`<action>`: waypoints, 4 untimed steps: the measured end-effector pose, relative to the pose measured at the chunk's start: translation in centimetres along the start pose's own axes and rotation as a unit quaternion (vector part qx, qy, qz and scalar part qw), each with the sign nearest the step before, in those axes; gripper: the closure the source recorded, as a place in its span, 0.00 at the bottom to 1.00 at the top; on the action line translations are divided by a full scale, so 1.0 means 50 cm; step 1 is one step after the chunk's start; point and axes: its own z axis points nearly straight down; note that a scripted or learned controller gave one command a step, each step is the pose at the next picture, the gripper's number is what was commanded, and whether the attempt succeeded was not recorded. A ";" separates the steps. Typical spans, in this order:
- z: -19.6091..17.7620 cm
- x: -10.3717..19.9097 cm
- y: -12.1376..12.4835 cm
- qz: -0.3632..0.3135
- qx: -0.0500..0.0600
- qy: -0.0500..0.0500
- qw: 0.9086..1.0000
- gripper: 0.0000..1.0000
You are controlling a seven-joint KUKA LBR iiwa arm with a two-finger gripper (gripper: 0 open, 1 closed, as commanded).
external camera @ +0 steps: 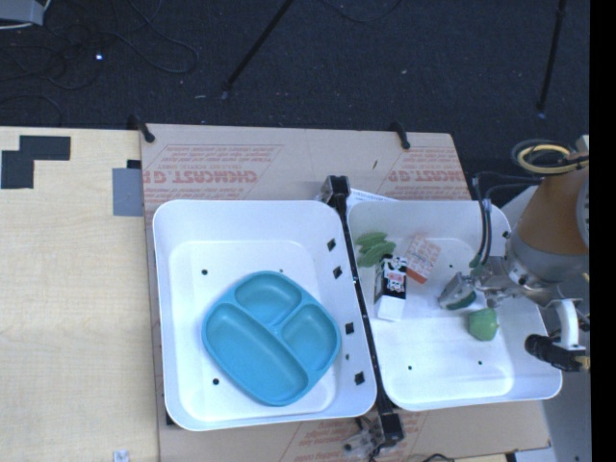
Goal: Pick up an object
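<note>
- End effector (460, 295), metal two-finger type on the grey arm with the orange band (553, 221), sits low in the right-hand shallow white plastic bin (500, 385), toward its 3 o'clock side.
- Its tips are too small and blurred here; I cannot tell how far apart they stand or whether anything sits between them.
- Nearest candidate: small round green soft-looking object (483, 324), just beside the end effector at its 5 o'clock. A bit of green-teal also shows right at the tips; cannot say if it is part of that object.
- Other pickables in the same bin: green leafy-shaped piece (372, 249) at the bin's 10 o'clock, small black-and-white carton (393, 289) just below it, flat white-and-orange packet (422, 255) at about 12 o'clock.
- To do this step well, I judge: centre over the green object, descend straight, close only once it lies between the tips. A round shape may roll out sideways, so a slow close helps.
- Lift vertically; the near wall at 3 o'clock leaves little room for a sideways pull.
- Left-hand white bin (173, 229) carries a blue divided plastic tray (271, 337), well apart from the work.
- Both bins rest on brown printed cardboard (231, 166) over a pale wooden bench (67, 306).
- Beyond, at 12 o'clock: dark floor (385, 46) with loose cables.
</note>
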 end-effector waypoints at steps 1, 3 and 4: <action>0.013 0.001 0.000 0.001 -0.001 0.000 1.000 0.00; -0.100 0.016 0.001 -0.001 -0.003 -0.001 1.000 1.00; -0.191 0.001 -0.007 0.001 -0.004 -0.002 1.000 1.00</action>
